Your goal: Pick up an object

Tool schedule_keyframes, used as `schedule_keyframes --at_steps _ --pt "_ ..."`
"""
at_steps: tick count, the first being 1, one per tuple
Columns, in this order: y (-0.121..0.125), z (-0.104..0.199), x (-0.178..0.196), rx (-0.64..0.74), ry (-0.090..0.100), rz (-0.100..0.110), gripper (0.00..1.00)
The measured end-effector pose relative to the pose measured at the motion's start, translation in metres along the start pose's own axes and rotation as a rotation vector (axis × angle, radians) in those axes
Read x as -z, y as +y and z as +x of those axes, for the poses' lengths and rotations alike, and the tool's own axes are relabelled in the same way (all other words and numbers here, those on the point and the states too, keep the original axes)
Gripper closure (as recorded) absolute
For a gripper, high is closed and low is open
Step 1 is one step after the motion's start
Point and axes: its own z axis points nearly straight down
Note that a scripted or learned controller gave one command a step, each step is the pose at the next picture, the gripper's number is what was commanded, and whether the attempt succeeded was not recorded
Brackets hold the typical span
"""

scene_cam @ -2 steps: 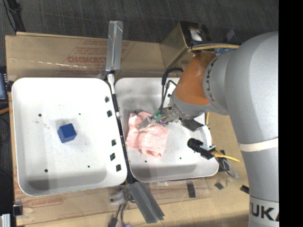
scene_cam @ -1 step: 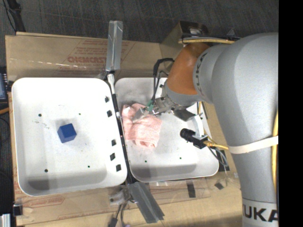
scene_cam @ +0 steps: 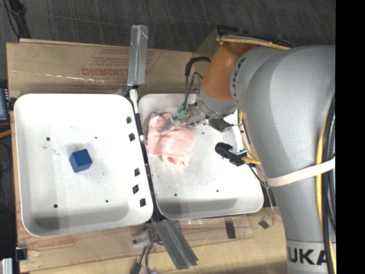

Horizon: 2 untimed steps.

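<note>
The tool (scene_cam: 181,116) seems buried in pink cloth (scene_cam: 169,138) — fingers unreadable.

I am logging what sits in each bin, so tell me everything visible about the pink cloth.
The pink cloth is a pale pink, soft-looking fabric, crumpled into a loose heap with folds and a whiter patch near its top. It lies on the floor of the right bin, in the upper left part, close to the divider between the two bins. The gripper is down at its upper edge, apparently touching it; whether any fabric is caught cannot be told.
</note>
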Motion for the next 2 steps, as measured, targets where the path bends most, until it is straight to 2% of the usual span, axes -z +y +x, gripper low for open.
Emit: schedule_keyframes --at_steps 1,2 --pt "0.001 0.002 0.009 0.010 0.002 0.002 1.00" --pt "0.028 0.037 0.098 0.006 0.000 0.004 1.00"
